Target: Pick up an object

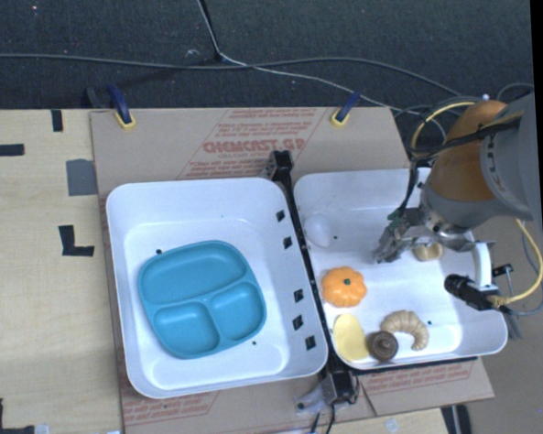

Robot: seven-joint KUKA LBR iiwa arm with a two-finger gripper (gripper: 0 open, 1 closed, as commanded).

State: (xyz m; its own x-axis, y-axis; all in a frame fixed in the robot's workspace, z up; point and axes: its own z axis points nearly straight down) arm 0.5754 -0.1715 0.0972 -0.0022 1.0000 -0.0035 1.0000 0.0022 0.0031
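My gripper hangs low over the middle of the right bin, with the grey arm and its orange band coming in from the right. An orange pumpkin lies just left and below the gripper, apart from it. Near the bin's front edge sit a tan croissant, a brown donut and a pale yellow piece. A small beige object lies right beside the wrist, partly hidden by it. A clear cup-like thing rests at the bin's left.
The left bin holds a blue divided plate. A black divider runs between the bins. Cables loop by the arm at the right and across the dark floor behind the bench.
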